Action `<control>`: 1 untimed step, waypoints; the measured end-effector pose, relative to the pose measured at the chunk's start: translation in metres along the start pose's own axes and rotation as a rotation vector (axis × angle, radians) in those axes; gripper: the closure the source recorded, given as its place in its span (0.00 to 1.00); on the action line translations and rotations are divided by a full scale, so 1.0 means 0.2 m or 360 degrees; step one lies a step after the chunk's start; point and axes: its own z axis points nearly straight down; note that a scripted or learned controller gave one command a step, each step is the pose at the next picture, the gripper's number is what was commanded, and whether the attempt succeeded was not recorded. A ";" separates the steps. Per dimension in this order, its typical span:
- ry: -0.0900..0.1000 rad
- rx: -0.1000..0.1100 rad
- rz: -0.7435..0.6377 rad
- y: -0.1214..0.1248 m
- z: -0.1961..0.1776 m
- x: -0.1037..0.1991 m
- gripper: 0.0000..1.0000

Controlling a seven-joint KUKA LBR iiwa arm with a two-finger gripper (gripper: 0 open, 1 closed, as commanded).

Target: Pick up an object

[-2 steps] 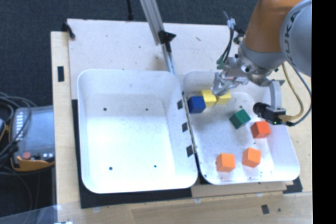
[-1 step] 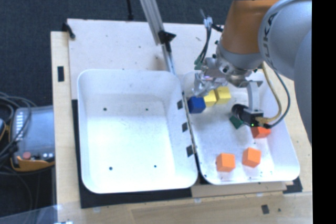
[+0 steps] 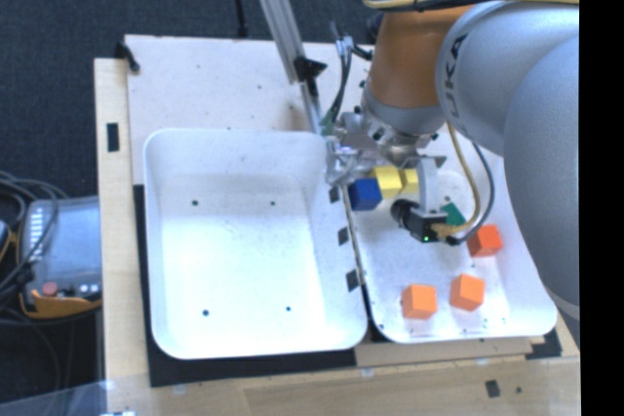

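Nearest us in the right bin (image 3: 526, 321) we saw two orange cubes (image 3: 419, 300), with a third orange cube (image 3: 485, 241) just beyond them. Further back, a blue cube (image 3: 366, 195) and a yellow cube (image 3: 389, 179) lay touching, directly under the claw (image 3: 375, 172); we could not tell its state. The left bin (image 3: 156, 209) sat alongside on the desk (image 3: 195, 73).

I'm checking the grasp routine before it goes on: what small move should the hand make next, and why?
Probably a short, slow descent straight down. The hand sits low in the right bin, right over the blue block and the yellow block, which touch each other. Its wrist hides whether anything is gripped, so lifting now seems premature.
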 end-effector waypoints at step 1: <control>0.0002 -0.0006 -0.0003 -0.06 -0.05 0.28 1.00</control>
